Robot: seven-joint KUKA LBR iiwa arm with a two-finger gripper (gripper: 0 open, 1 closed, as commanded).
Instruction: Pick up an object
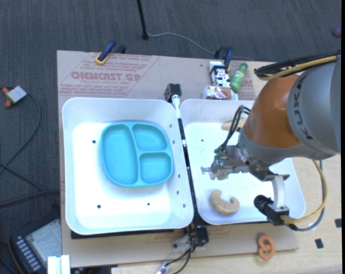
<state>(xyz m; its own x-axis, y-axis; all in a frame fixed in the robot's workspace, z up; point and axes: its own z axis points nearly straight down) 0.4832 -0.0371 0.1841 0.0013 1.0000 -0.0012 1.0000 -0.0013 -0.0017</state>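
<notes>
From the overhead camera, you have the gripper (216,170) low inside the right bin (204,210), just above and near a tan croissant-shaped piece (224,203) on the bin floor. I judge this the approach step, nothing lifted yet. Whether the gripper is spread or closed I cannot tell. Next, you would need to come over the piece, descend and close on it. The blue divided plate (137,154) sits in the left bin (81,210).

Bench: brown board (104,81) on grey carpet.
On it: left white bin (81,210), right white bin (204,210), side by side, touching.
Front edge: orange ring (266,246).
</notes>
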